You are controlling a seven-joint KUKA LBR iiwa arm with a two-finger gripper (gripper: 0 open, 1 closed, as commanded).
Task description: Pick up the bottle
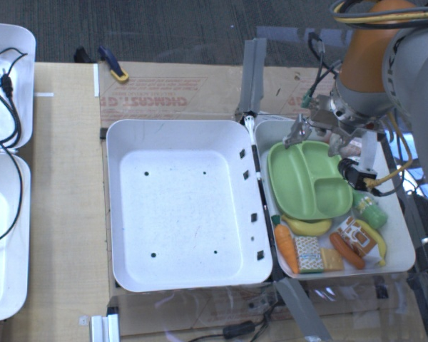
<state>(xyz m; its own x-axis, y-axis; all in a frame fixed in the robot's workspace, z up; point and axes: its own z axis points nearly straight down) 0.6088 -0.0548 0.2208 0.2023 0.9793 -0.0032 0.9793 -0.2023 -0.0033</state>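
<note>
Dark grey carpet floor [164, 13] beyond a cardboard-topped bench [171, 95].

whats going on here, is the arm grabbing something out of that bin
A grey and orange robot arm reaches in from the right, with its gripper above the far end of the right bin. It has nothing between its fingers. That bin holds a green divided plate, a banana, a carrot and other toy food. The green bottle it is meant to pick up lies by the plate's near right corner, untouched. The left bin sits beside it.

Grey arm [414, 55], orange band, black cables
</note>
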